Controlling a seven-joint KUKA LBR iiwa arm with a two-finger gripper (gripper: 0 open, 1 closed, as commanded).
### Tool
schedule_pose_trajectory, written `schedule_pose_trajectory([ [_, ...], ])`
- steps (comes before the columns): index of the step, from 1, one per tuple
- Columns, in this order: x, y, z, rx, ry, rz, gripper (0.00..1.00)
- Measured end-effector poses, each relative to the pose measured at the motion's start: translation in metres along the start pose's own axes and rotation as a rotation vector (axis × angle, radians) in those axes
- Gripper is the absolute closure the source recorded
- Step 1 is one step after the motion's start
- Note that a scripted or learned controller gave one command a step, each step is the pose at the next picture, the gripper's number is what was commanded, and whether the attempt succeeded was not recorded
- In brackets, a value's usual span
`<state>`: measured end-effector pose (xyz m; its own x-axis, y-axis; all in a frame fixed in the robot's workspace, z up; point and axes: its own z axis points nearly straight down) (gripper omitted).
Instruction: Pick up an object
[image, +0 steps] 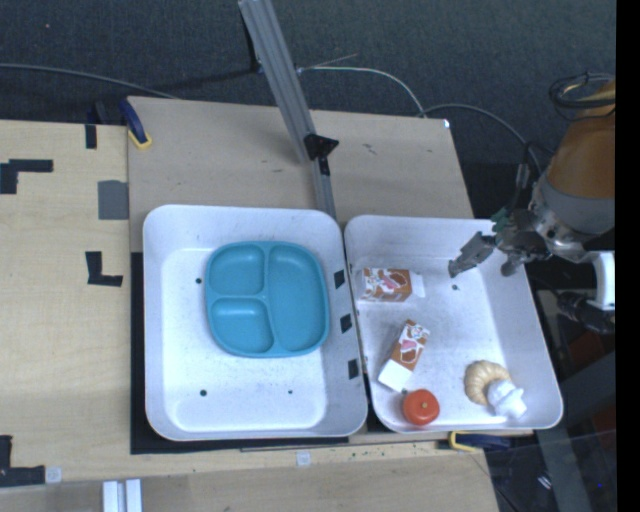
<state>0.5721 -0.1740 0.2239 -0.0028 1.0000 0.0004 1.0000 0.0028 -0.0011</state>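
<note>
— White plastic, two shallow bins side by side on the wooden bench (230, 160). What's in the left bin (170, 400)?

— One thing: a teal divided plate (267, 298) with three compartments, lying flat in the upper middle of that bin.

— And the right bin (530, 330)?

— Four objects. A small flat snack packet (386, 284), white with a red-brown print, lies near the upper left, close to the wall shared with the left bin. Below it, a small carton (404, 354), white with a brown-red print, lies tilted on its side. Just below the carton, by the bin's near edge, sits a red tomato-like ball (421, 406). To its right, in the near right corner, is a tan, croissant-like toy (484, 379) touching a small white piece (507, 399).

— Where is the arm?

— It comes in from the right, its orange band (590, 160) above the grey wrist. The gripper (482, 252) hangs over the upper right part of the right bin, well apart from all four objects.

— Is it gripping anything?

— Nothing sits between its fingers. One dark finger (466, 259) points left and down toward the bin floor; whether the pair is spread or closed, I cannot tell from this angle.

— Anything else on the bench?

— A grey metal pole (285, 80) slants down from the top toward the seam between the bins.
</note>
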Motion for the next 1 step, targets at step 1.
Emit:
schedule_pose_trajectory([
  [1, 0.0, -0.0001, 0.0, 0.0, 0.0, 0.0, 0.0],
])
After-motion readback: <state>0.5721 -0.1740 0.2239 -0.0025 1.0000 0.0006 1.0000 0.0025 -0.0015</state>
